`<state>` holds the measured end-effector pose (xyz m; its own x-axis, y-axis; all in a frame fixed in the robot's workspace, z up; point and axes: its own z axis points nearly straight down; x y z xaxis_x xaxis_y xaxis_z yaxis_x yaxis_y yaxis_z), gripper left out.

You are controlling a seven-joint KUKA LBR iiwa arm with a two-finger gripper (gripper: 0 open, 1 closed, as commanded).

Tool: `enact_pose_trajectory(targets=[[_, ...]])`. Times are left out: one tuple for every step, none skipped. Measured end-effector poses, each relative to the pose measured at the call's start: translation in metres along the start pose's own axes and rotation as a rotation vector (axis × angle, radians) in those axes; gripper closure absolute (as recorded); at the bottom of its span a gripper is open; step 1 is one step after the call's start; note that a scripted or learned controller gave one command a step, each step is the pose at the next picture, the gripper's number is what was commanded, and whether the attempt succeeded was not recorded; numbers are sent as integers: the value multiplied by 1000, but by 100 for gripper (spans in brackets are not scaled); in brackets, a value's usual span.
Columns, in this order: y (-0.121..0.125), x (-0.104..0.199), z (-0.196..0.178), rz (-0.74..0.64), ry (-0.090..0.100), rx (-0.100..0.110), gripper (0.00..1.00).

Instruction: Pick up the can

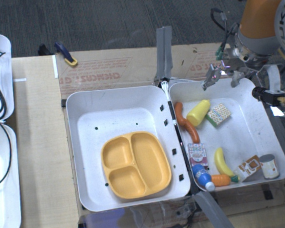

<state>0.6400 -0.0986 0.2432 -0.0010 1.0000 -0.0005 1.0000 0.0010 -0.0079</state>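
Observation:
The can (269,166) is small and pale with a dark top. It stands upright in the front right corner of the right bin (264,124), next to a brown and white packet (249,166). My gripper (223,79) hangs over the bin's back edge, far behind the can. Its two fingers are spread open with nothing between them.
The right bin also holds a yellow bottle (198,111), a sausage (186,123), a green-backed sponge (218,113), a small carton (197,154), a banana (221,161), a carrot (220,180) and a blue bottle (202,175). A yellow divided plate (136,164) lies in the left bin (85,141).

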Motion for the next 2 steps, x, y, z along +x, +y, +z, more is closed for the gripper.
enact_pose_trajectory(targets=[[-58, -51, 155, -209, 1, -5, 0], [-58, -52, 149, -204, 2, -1, 100]])
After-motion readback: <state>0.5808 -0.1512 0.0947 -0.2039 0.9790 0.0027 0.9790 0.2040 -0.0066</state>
